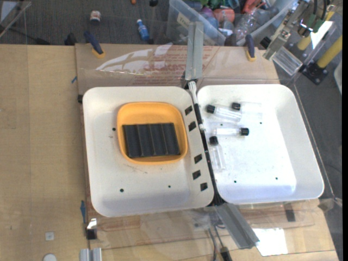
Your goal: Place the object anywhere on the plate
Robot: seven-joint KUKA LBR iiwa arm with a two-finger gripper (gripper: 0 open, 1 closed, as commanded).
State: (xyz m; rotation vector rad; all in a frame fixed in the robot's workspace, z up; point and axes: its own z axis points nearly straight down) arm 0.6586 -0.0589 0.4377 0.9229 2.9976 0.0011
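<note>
On the left bin (103, 200), the orange plate (126, 114) sits a little above centre, and a dark ribbed block (151, 140) lies flat on it, covering most of its floor, lower edge close to the plate's near rim. Right bin (304, 167): several clear vials (223, 111) with black caps, scattered near the divider; their bodies are almost lost against the white, so the exact count is uncertain. Black tabs (197, 158) line the seam between the bins. Upper right corner: grey and yellow hardware (307, 23), cut off by the edge, identity unclear. Gripper state: cannot tell. A tub of coloured items (228, 4) beyond the bench is also cropped.
</note>
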